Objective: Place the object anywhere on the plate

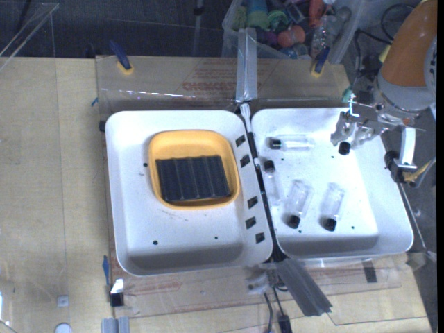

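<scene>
On the bench, the right bin (361,234) holds clear vials (297,201), hard to see; claw (345,143) state unclear.

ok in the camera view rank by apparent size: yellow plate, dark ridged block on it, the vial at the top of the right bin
1. yellow plate
2. dark ridged block
3. vial, clearly smallest, though it lies a bit farther from the camera
</scene>
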You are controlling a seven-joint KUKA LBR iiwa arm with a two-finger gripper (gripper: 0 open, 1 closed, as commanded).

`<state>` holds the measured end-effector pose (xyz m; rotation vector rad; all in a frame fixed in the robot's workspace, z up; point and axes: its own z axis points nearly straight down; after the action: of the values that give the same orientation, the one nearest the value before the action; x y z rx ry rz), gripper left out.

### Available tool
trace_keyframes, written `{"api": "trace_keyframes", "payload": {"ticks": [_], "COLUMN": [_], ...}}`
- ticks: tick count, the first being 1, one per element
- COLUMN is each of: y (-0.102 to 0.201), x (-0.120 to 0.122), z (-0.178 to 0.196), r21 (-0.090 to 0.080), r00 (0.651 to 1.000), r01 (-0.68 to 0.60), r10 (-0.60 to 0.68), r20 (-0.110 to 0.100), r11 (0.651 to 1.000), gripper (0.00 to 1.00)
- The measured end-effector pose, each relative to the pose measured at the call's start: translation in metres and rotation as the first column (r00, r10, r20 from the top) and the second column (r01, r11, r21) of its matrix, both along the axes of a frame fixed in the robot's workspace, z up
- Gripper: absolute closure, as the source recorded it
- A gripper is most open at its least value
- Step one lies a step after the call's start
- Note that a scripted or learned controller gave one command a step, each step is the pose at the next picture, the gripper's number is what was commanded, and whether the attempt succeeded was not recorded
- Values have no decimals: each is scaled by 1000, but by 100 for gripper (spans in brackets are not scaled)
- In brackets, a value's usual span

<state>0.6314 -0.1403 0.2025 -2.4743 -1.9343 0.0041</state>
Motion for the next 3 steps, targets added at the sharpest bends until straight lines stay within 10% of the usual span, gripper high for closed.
{"api": "trace_keyframes", "payload": {"ticks": [1, 3], "y": [11, 70], "x": [36, 36], "z": [-10, -11], "r21": [-2, -2], "r00": [957, 758], "r01": [-289, -653], "r10": [289, 653], "r20": [5, 5], "r11": [957, 758], "gripper": [100, 100]}}
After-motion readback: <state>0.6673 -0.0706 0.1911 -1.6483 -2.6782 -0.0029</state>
